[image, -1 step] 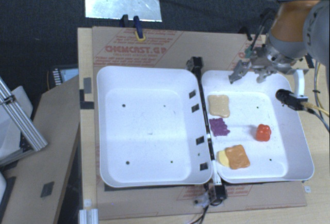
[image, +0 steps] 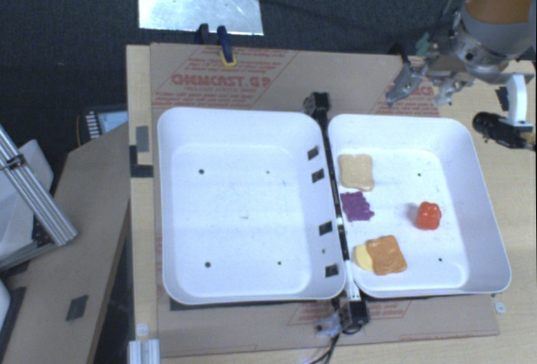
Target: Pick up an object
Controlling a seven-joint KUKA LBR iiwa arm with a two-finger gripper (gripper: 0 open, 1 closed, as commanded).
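Toast slice upright, long axis vertical

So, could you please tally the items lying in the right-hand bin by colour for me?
Tan slice: 1
Purple cluster: 1
Red item: 1
Orange-brown slice: 1
Yellow piece, partly under the orange-brown slice: 1
Total: 5

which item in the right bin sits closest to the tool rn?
The pale tan toast-like piece at the back of the right bin, by the divider. It lies nearest the tool; the purple cluster, red pepper and orange slice lie further forward.
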